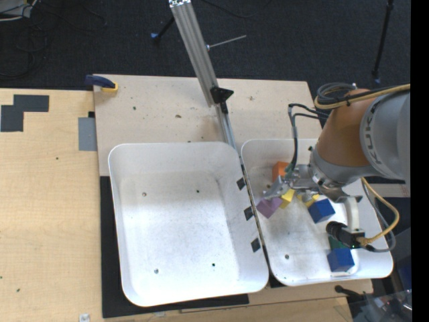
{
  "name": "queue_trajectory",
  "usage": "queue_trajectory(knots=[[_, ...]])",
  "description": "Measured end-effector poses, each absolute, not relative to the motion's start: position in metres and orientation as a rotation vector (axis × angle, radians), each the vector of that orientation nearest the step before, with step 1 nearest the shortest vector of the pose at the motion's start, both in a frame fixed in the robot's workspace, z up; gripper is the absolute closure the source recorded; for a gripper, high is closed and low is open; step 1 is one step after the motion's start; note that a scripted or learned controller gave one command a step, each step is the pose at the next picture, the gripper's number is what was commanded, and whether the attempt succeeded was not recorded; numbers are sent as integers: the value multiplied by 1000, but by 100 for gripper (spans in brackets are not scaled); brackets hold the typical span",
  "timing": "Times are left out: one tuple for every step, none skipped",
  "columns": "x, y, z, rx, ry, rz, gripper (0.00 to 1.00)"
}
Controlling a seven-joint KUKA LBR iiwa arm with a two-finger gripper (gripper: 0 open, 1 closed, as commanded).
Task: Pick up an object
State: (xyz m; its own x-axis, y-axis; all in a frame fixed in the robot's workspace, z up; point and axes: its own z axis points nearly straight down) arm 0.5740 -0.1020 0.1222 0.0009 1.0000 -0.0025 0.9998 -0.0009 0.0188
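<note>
The right bin holds several small blocks. A purple block lies by the bin's left wall, with a yellow block just to its right. An orange block sits farther back. A blue block lies near the middle, and a second blue block rests at the front right. My gripper is low over the bin's left part, right above the purple and yellow blocks. Its tips are close to both blocks, and I cannot make out contact.
The left bin stands beside the right one, with a shared divider carrying black clips. A slanted aluminium bar rises behind the bins. The arm's grey and orange body covers the right bin's back right.
</note>
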Motion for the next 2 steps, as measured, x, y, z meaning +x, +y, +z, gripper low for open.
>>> queue_trajectory(knots=[[575,-104,132,2225,2197,22,100],[585,-107,188,2219,2220,3,100]])
